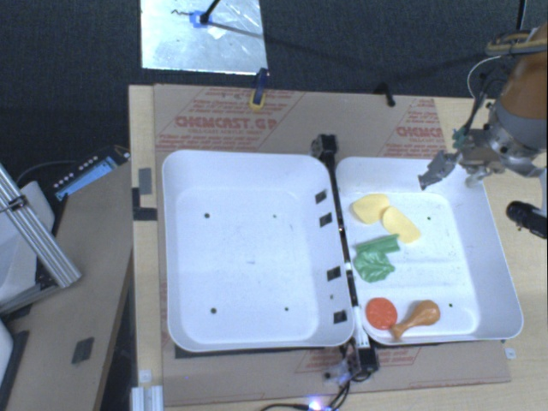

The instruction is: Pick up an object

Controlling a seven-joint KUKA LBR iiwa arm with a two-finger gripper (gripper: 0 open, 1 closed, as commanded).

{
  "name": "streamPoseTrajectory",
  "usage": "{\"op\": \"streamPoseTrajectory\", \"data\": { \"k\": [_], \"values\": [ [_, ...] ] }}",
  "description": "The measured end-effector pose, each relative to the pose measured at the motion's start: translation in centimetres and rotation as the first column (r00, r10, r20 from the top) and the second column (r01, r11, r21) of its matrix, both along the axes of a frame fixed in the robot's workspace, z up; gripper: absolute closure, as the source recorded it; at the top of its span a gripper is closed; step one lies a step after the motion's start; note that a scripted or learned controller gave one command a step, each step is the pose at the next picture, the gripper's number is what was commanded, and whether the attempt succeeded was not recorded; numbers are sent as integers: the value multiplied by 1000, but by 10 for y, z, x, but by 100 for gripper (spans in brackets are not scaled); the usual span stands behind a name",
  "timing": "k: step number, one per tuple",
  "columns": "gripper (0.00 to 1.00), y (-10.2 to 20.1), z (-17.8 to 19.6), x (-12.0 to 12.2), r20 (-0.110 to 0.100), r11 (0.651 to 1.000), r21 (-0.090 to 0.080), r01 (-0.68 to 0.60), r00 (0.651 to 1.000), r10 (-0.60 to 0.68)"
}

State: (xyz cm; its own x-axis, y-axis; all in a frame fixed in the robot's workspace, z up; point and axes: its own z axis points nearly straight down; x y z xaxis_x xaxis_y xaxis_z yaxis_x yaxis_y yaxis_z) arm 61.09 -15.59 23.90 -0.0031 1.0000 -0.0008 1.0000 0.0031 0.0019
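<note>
The right bin [492,229] holds several toy foods. Two yellow pieces [370,207] [401,224] lie near its upper left. Below them sits a green leafy piece [375,259]. A red round piece [381,312] and a tan drumstick [417,316] rest near the front edge. My gripper [450,176] hangs over the bin's far edge, up and to the right of the yellow pieces. Its fingers are open with nothing between them.
The left bin [184,229] lies beside the right one, with black clips [330,221] along the shared wall. A shiny metal sheet [201,24] lies at the back. The arm's orange band [524,88] is at the far right.
</note>
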Motion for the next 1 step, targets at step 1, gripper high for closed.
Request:
{"op": "streamPoseTrajectory", "data": {
  "k": [1],
  "values": [
    [0, 26, -160, -52, -10, 1000, 5, 2, 1000, -2]
  ]
}}
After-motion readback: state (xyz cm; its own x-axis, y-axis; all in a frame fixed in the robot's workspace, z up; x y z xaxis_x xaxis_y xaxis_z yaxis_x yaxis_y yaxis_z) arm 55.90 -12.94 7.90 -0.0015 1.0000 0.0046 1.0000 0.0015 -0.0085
